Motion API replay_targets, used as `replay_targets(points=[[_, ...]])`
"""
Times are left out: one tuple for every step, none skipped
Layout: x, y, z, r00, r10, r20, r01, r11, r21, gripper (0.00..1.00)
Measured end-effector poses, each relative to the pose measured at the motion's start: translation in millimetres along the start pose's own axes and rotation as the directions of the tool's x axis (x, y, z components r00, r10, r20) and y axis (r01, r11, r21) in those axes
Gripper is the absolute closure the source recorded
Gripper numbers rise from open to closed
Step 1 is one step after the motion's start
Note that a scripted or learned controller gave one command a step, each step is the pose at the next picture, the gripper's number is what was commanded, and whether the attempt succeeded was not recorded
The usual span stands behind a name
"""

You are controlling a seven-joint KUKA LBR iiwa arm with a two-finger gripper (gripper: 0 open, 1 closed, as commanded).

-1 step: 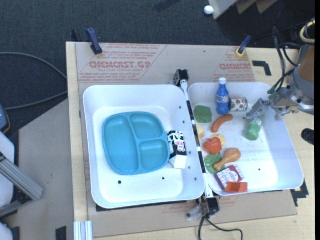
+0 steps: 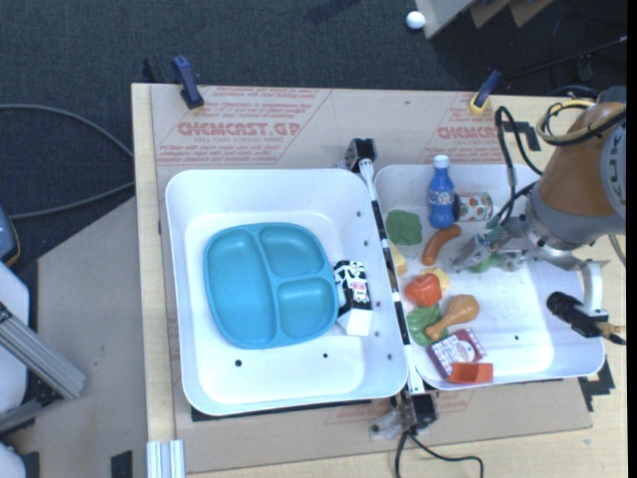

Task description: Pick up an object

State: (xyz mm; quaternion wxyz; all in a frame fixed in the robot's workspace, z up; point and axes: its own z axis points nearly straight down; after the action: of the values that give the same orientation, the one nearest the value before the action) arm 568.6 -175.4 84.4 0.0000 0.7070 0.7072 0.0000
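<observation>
White plastic bins are sitting side by side on the bench; the left bin (image 2: 199, 366) is holding a blue divided tray (image 2: 271, 284) and a small black-and-white toy cow (image 2: 350, 285) at its right wall. The gripper (image 2: 485, 251) is hovering low in the right bin (image 2: 567, 361), near the middle, with something green just at its tip; whether it is grasping anything I cannot tell. Left of it, an orange sausage (image 2: 441, 244), a green leaf (image 2: 404, 227), a red tomato (image 2: 424, 289) and a drumstick (image 2: 456, 313) are lying close together. A blue bottle (image 2: 441, 193) is standing near the far wall, beside a small can (image 2: 473, 207).
</observation>
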Motion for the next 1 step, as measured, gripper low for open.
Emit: replay_targets(points=[[-0.3, 0.6, -10.3, 1.000, 0.001, 0.001, -0.001, 1.000, -0.003, 1.00]])
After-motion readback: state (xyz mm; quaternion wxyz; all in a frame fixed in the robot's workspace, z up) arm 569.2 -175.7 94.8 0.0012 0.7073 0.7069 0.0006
